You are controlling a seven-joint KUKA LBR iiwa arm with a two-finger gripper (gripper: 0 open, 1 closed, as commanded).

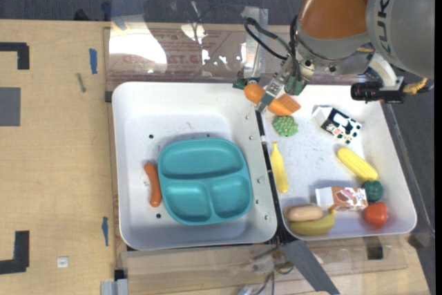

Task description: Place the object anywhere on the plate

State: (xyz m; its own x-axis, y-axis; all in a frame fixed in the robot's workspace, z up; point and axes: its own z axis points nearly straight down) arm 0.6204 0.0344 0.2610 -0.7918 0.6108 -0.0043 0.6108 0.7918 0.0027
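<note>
1. Orange carrot (pixel 279 106) sits at the gripper (pixel 274 88) tips, near the bins' shared rim, top of the right bin (pixel 397 176). Long axis runs roughly 10-to-4 o'clock.
2. Fingers: look narrow, closed around the carrot's upper end; carrot appears pinched between them, my read only, contact is small in frame.
3. Teal plate (pixel 204 179) lies at about 7 o'clock from the gripper, well apart, centred in the left bin (pixel 131 114). Sausage (pixel 152 184) touches the plate's 9 o'clock edge.
4. Broccoli (pixel 284 126) is just below the carrot, at 6 o'clock.
5. Judgement: next move is carry across the rim toward 7 o'clock, then release over any compartment.
</note>
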